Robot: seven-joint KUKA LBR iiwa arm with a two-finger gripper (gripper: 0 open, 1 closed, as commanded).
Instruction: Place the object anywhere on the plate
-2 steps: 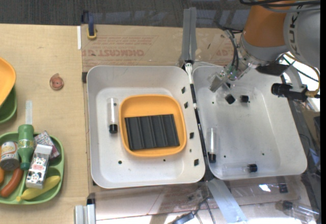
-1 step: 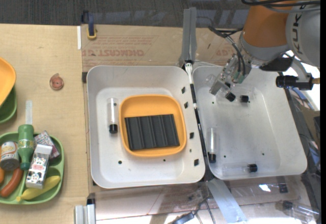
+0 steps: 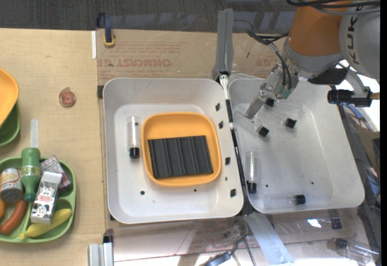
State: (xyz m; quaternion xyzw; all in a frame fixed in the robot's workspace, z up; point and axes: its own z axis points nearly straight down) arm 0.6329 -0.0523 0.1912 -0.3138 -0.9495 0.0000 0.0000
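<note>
Two white bins sit side by side on the bench. The left bin (image 3: 118,138) carries an orange plate (image 3: 180,124) at its middle, with a dark ribbed block (image 3: 182,156) lying on it and a clear tube (image 3: 133,136) (black-capped) by the bin's left edge. Over the right bin (image 3: 326,156), near its back left corner, the gripper (image 3: 259,107) hangs with fingers apart, gripping nothing.

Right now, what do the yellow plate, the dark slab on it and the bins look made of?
The yellow plate looks like moulded plastic, smooth and evenly coloured with a soft sheen on the rim. The dark ribbed slab lying on it seems matte, perhaps rubber or plastic; the grooves catch little light. The left bin and right bin look like thin white plastic, glossy, with rounded pressed corners.
</note>
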